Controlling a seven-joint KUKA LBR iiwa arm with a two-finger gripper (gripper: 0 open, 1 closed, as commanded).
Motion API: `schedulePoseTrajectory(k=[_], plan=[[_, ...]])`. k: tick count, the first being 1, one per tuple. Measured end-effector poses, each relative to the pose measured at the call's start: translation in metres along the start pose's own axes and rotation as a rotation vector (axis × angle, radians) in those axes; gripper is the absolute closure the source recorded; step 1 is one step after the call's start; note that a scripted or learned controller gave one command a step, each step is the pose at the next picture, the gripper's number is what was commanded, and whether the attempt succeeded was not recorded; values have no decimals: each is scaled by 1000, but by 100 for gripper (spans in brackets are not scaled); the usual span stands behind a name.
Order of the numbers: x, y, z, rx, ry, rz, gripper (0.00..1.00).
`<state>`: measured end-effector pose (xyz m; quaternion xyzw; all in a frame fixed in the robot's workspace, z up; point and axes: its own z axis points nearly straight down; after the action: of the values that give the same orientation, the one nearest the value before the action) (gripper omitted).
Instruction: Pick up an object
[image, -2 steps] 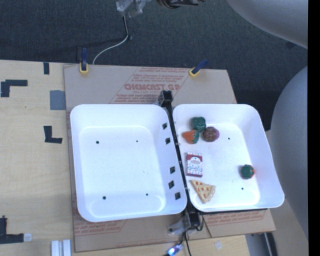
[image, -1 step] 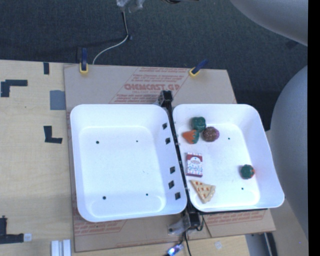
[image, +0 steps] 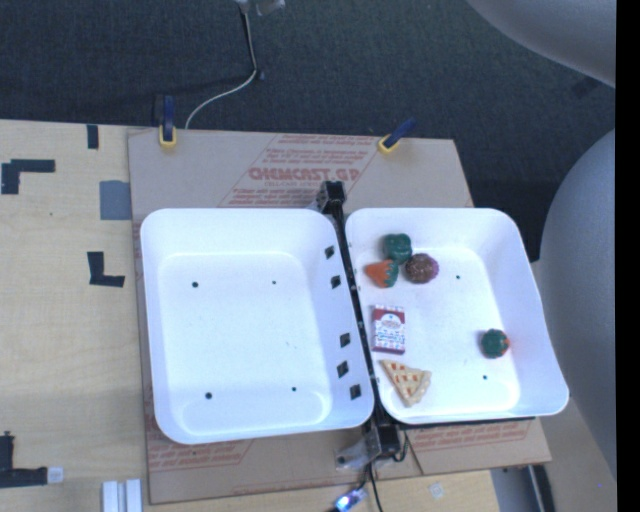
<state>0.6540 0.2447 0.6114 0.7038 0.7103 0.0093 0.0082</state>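
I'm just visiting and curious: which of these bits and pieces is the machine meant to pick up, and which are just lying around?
For the job (any one could be picked):
- green block
- orange-red piece
- dark red ball
- small red packet
- waffle-like wedge
- green ball

Just lying about:
- left bin
- cardboard sheet
- two clamps
- cable

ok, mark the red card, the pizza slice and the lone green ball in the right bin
red card (image: 389, 330), camera view, middle of its face
pizza slice (image: 405, 381), camera view, centre of the wedge
green ball (image: 494, 343), camera view, top of the ball, near the bin's right side
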Motion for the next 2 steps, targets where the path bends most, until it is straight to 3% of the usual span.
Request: schedulePoseTrajectory(k=[2], plan=[[4, 3, -19, -30, 8, -1, 100]])
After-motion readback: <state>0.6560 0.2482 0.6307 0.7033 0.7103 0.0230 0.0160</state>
